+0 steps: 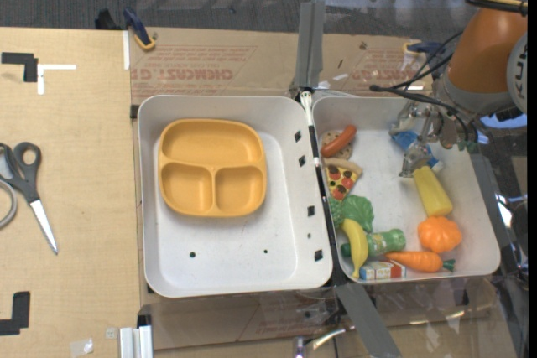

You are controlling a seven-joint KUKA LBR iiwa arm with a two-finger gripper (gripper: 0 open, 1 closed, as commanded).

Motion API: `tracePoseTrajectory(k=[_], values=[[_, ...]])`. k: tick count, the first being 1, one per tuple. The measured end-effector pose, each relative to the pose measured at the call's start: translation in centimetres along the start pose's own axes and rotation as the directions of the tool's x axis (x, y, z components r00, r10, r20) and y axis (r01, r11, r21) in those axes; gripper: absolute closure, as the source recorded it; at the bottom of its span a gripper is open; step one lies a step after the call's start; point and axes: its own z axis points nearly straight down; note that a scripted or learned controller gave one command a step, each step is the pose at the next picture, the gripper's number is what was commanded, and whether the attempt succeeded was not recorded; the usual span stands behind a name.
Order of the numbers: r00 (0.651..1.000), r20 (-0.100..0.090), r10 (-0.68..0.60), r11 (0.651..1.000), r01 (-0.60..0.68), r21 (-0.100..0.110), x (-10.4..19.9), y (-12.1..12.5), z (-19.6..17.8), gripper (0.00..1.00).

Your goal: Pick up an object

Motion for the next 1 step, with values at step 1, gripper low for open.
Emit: tracePoseTrajectory(k=[1], values=[[1.000, 0.008, -0.002, 1.000, 0.002, 0.001, -0.23, 0.11, -1.14, 1.00]])
